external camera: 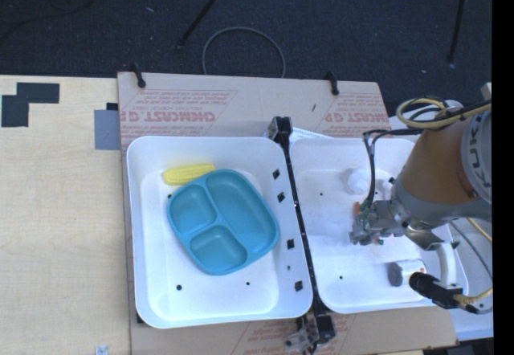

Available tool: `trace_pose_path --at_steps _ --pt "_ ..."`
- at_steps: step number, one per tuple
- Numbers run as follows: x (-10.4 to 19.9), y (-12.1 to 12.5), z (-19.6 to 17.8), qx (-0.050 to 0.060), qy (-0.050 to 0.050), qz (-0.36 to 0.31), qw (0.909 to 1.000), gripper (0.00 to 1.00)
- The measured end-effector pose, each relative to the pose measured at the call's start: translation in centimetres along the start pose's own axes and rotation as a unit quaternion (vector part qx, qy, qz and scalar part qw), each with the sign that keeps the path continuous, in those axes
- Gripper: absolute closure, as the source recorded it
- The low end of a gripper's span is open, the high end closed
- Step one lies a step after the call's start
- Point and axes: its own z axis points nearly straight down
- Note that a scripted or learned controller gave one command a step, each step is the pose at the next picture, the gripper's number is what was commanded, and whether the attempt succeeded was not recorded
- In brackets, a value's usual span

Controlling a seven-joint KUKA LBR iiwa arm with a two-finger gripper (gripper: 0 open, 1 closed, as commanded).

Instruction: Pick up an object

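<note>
In the left bin (144,265) a blue tray (222,221) with three compartments lies tilted, and a yellow corn cob (187,174) rests just beyond its far left edge. In the right bin (337,281) the gripper (368,231) hangs low over the floor; whether it is apart or together cannot be told. A small grey object (395,274) lies near it, on the near side.

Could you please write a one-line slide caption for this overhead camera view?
KUKA arm's gripper low in the right bin; blue divided plate and yellow corn cob in the left bin.
</note>
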Motion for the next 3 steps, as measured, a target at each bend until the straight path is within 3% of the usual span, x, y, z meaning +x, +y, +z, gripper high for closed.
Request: trace_pose_path --at_steps 2,3 --pt "-0.9 0.1 -9.9 -0.001 -0.001 0.0 1.0 1.0" --pt "3.8 3.0 -8.8 0.002 0.001 -0.002 1.0 1.0"
